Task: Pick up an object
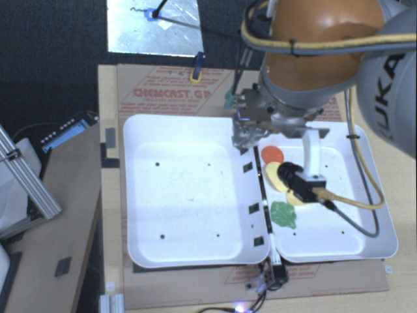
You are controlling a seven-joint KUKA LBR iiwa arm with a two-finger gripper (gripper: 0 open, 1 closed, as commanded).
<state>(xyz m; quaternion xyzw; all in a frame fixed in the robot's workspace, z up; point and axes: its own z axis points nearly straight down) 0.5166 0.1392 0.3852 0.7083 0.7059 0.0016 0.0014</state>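
Over the right bin (365, 240), the gripper (246, 135) hangs near the divider, its state unclear. Still approaching, I judge; next, descend onto the red piece (272, 154).

Lighting was even and moderately bright across the bench, with a cool cast. The two white bins (189, 194) were rendered near full white but kept surface detail. A reflective sheet (153, 18) at the top showed strong glare. The orange band (319, 18) of the arm carried a soft highlight along its upper surface. Shadows beneath the arm were faint and diffuse. The dark background at upper left was underexposed. Focus was soft overall, with visible grain; printed lettering on the cardboard (169, 87) remained legible.
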